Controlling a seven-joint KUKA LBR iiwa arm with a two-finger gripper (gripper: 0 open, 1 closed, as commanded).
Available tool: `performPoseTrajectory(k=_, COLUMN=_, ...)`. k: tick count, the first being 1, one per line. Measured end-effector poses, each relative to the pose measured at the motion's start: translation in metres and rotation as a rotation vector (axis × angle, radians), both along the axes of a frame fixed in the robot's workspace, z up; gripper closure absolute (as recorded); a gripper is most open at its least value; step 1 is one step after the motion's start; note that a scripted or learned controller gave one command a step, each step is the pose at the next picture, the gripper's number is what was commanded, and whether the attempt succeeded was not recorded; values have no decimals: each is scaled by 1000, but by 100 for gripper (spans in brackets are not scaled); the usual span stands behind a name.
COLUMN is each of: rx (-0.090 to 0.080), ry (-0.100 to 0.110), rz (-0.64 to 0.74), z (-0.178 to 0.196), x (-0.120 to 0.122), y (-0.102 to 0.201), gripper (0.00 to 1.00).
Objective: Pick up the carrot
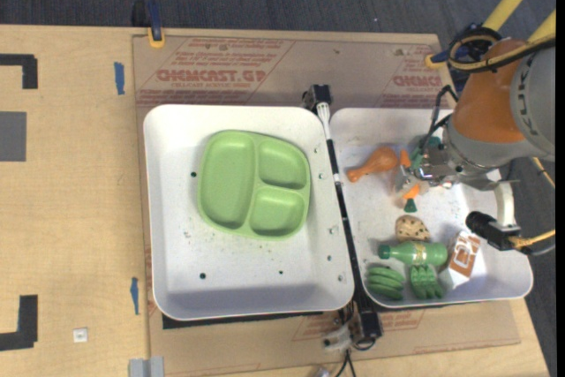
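A small orange carrot [410, 192] with a bit of green at its top lies in the right bin [503, 282], near the upper middle. My gripper [422, 174] hangs directly over it, and its body hides most of the carrot. Only the orange tip pokes out below the gripper, toward the front. I cannot make out whether the carrot is gripped or just lying beneath. The grey arm with its orange band [494, 106] reaches in from the right.
An orange drumstick-shaped toy [374, 163] lies just left of the gripper. Toward the front are a speckled cookie [411, 229], a green bottle [415, 253], two ridged green pieces [386, 280] and a small packet [465, 255]. The left bin [177, 278] holds a green divided plate [254, 183].
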State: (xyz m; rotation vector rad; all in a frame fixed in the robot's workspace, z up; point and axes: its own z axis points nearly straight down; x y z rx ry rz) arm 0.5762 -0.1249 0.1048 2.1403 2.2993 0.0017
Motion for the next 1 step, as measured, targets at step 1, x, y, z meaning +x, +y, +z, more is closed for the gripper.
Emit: performPoseTrajectory(k=1, rx=0, ry=0, rz=-67, z=80, x=1, y=67, gripper=100)
